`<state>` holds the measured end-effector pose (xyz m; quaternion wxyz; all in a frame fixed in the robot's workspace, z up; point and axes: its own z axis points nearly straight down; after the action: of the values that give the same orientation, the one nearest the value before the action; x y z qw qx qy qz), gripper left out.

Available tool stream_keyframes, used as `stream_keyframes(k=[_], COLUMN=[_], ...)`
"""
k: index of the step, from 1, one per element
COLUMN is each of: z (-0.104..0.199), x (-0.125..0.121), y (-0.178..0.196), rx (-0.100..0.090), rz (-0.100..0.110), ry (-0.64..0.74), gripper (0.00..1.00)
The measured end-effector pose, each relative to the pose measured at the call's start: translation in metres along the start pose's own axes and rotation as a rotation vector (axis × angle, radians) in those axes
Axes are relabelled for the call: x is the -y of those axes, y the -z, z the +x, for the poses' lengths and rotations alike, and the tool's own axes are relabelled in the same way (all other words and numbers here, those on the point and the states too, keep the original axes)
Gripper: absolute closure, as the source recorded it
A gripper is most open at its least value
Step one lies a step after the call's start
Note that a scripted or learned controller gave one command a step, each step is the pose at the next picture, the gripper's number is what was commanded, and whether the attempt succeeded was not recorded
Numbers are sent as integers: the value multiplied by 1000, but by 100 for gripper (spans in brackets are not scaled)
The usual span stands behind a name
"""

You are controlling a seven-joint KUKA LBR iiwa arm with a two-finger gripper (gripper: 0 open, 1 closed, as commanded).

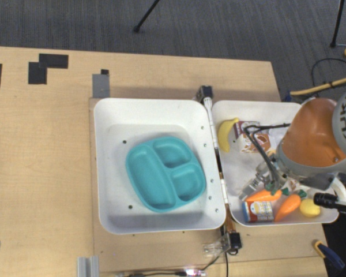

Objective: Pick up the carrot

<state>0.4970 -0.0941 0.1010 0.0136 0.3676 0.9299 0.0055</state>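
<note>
The orange carrot [287,205] lies near the front edge of the right bin [236,172], with its green top towards the arm. It sits between an orange and blue carton [259,208] on its left and a yellow lemon [310,208] on its right. My gripper [264,182] hangs low in the right bin, just behind the carton and up-left of the carrot. The arm's orange band [311,133] and grey wrist cover the bin's right side. Nothing can be seen held in the gripper.
A banana [225,133] and a snack packet [255,141] lie at the back of the right bin. The left bin [112,154] holds a teal divided plate [164,172]. A black cable [265,149] runs from the arm across the right bin.
</note>
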Motion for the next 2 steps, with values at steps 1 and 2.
stream_keyframes(k=[1,2], z=[9,7], x=[-1,-6], y=[-12,0], rx=[-11,-2], rz=[12,3], ry=[-80,-79], gripper=[0,100])
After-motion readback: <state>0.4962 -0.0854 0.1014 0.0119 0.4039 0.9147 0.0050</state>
